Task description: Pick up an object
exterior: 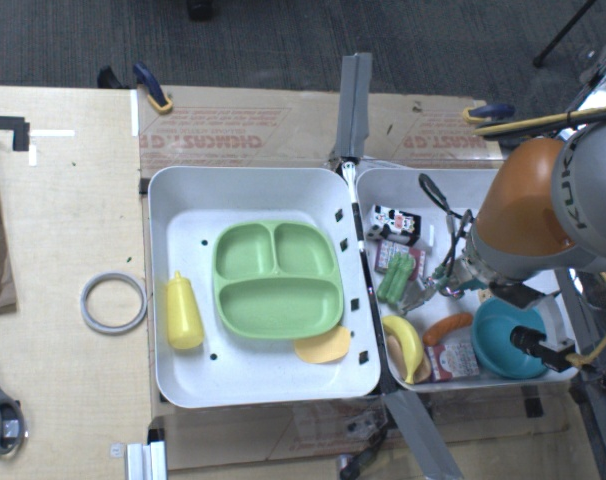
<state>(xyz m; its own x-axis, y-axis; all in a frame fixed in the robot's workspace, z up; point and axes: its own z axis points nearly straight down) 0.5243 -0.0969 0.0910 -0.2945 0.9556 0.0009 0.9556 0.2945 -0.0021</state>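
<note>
scissors (1, 420) cropped at left edge

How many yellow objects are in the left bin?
2. A yellow bottle lies left of the green plate; a flat yellow-orange piece sits at the plate's lower right edge. More may hide beneath the plate.

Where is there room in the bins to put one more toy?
The left bin has bare floor above the green divided plate, and along the bottom edge below the yellow bottle. The right bin is crowded: banana, packets, teal bowl and the arm.
</note>
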